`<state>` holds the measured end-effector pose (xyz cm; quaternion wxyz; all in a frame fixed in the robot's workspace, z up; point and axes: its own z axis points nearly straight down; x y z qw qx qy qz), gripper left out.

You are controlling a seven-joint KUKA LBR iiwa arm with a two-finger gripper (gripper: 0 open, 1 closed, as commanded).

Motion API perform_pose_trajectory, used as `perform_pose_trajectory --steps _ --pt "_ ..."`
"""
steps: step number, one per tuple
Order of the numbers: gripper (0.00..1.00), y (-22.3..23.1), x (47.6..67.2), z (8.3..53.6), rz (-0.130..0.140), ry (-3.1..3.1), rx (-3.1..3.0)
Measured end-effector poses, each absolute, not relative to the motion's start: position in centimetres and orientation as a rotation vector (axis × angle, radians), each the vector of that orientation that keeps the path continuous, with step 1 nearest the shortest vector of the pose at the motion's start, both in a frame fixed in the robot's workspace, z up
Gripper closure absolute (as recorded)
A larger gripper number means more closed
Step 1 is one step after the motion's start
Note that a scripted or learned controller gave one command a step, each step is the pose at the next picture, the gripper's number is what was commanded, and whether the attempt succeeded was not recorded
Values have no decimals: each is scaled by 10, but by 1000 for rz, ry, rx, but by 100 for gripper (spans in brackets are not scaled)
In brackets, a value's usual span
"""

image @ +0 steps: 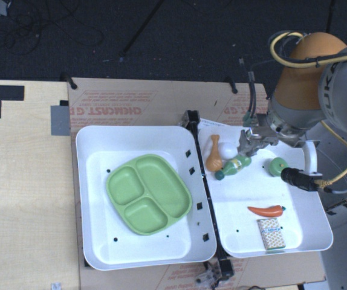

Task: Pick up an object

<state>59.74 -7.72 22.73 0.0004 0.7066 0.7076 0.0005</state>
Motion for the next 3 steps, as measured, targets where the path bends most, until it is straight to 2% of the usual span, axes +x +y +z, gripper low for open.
perform_pose_trajectory --steps 1,3 --pt "100 -78 598 245 0 2223 2221" --pt "100 21 573 252 -3 2230 2219"
